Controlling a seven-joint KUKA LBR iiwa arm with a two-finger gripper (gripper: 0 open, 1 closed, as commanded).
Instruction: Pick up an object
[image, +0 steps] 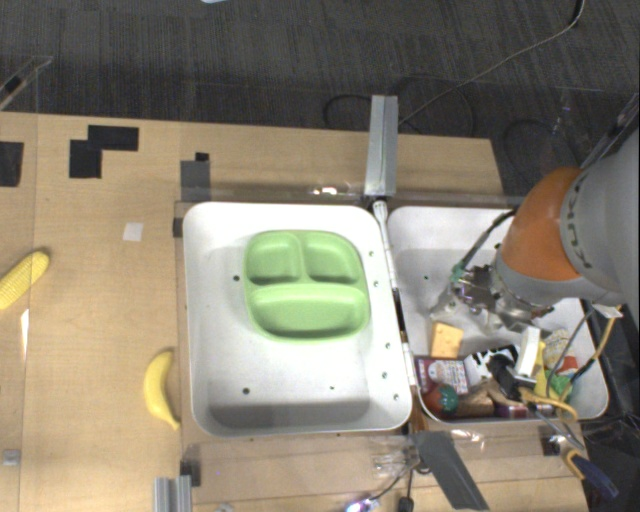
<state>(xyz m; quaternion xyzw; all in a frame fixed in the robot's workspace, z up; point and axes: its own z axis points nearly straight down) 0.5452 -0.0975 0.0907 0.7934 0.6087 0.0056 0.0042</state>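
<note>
The right bin (430, 240) holds a pile of small objects along its near side: a yellow-orange block (446, 340), a dark red packet (443, 374), a green ball (446, 400) and several other bits. My gripper (478, 298) hangs low over the middle of this bin, just right of and above the yellow-orange block. The grey arm with its orange band (540, 240) covers the bin's right half and hides the fingers. Nothing is seen held.
The left bin (210, 300) contains a green divided plate (304, 282). On the bench to the left lie a banana (160, 388) and a yellow corn cob (22, 278). A metal post (382, 150) stands behind the wall between the bins.
</note>
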